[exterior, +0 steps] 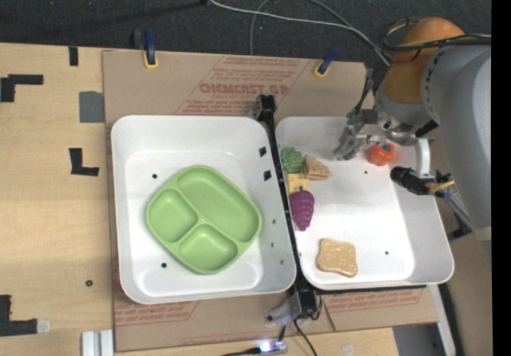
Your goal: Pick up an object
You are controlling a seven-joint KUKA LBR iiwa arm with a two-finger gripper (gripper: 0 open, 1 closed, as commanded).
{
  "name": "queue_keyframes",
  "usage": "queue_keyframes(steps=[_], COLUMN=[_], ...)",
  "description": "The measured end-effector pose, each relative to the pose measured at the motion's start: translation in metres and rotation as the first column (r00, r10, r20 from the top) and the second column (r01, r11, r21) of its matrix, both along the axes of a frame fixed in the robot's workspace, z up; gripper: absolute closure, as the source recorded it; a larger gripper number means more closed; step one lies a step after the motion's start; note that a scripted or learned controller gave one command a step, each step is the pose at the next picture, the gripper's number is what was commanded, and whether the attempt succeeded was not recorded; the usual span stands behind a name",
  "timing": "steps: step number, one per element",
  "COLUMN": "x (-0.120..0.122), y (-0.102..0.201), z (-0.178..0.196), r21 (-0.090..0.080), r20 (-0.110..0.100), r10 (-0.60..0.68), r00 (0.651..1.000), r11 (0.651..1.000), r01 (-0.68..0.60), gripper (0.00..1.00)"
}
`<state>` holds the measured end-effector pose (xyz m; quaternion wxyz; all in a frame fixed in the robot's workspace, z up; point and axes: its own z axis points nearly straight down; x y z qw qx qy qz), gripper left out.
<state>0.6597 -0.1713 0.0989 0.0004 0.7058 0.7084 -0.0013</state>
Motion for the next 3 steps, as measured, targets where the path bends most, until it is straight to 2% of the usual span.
queue_keyframes(steps=[2, 3], x=[-0.014, -0.003], y=[-0.004, 0.000], z=[0.098, 0.153], r21=[0.002, 0.001], r20=[0.003, 0.006], r10=[-0.003, -0.001], r00=[1.000, 1.000], r11=[1.000, 1.000], r01=[0.003, 0.001], gripper=[1.00, 1.00])
